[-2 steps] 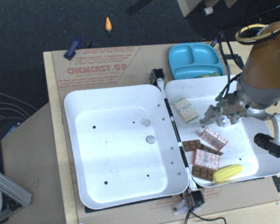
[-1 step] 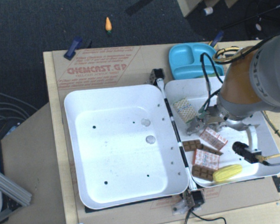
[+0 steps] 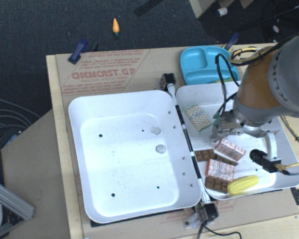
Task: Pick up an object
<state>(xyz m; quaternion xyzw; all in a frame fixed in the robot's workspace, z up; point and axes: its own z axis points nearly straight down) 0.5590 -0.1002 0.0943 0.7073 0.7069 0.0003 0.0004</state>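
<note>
The right bin (image 3: pixel 204 92) holds several small items. A pale speckled packet (image 3: pixel 197 117) lies near its back left. A red and white box (image 3: pixel 229 150) sits in the middle, with a brown chocolate bar (image 3: pixel 205 155) to its left. Another red and white packet (image 3: pixel 219 171) lies in front, and a yellow corn cob (image 3: pixel 242 185) rests at the front edge. My gripper (image 3: pixel 221 127) reaches down from the right, just above the red and white box. The grey and orange arm (image 3: pixel 264 88) covers the bin's right half.
The left bin (image 3: pixel 129 154) sits beside it, with two small grey spots on its floor. A blue tray (image 3: pixel 203 65) stands behind the right bin. A black cable (image 3: pixel 223 71) loops over the arm. A blue clip (image 3: pixel 77 52) lies at the bench's back left.
</note>
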